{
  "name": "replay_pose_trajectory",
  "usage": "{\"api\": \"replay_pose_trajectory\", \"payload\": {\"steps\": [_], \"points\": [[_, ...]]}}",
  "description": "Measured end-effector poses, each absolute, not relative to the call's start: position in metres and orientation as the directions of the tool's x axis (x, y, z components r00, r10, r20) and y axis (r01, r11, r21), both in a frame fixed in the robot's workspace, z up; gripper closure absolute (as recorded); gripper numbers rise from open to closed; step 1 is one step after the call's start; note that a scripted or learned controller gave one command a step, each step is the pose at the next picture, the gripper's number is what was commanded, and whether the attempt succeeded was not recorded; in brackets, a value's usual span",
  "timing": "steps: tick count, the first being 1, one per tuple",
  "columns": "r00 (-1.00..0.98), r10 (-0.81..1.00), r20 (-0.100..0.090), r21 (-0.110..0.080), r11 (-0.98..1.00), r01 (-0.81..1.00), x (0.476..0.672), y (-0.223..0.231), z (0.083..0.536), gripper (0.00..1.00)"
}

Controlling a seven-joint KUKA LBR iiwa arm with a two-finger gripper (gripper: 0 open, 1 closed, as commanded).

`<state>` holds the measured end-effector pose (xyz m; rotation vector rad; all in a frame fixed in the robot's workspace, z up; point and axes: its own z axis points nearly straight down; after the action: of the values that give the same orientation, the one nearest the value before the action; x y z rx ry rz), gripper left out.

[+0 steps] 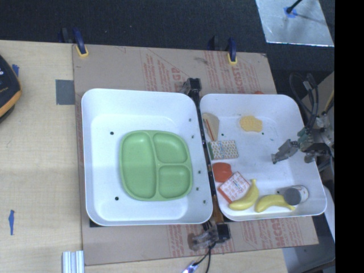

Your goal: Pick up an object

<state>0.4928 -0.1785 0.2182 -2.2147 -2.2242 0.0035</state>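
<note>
The gripper (280,154) is seen low over the right bin (284,104), reaching in from that bin's right wall, and whether it is spread or pressed together cannot be told, because the tool is small and blurred at this slant. Nothing is seen held by it. No single object is named by the task, so any item in this bin can be taken as the target. Nearest, below the tool, a grey-and-white cylinder (294,195) is lying on its side against the bottom wall, touching the tip of 1 of 2 bananas (274,203); the other banana (245,198) is lying just beyond it, against a red-and-white packet (234,186). Up and to the left of the tool, a yellow lump (251,123) is lying alone on bare floor and is judged the easiest pick, since nothing crowds it. Farther left, a patterned card (223,149), a red piece (222,170) and a tan wedge (211,123) are gathered along the dividing wall, where a grasp is likely hindered by the rim. Well beyond, a green divided plate (155,165) is resting in the left bin (96,152).
</note>
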Motion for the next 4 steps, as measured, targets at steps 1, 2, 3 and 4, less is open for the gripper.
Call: {"api": "replay_pose_trajectory", "payload": {"steps": [1, 2, 3, 4], "points": [[-0.006, 1.000, 0.000, -0.005, 0.006, 1.000, 0.614, -0.154, 0.112, 0.00], [-0.005, 1.000, 0.000, -0.002, 0.005, 1.000, 0.655, -0.180, 0.092, 0.00], [-0.005, 1.000, 0.001, -0.004, 0.005, 1.000, 0.656, -0.164, 0.092, 0.00], [-0.009, 1.000, 0.000, -0.005, 0.009, 1.000, 0.657, -0.164, 0.103, 1.00]]}}
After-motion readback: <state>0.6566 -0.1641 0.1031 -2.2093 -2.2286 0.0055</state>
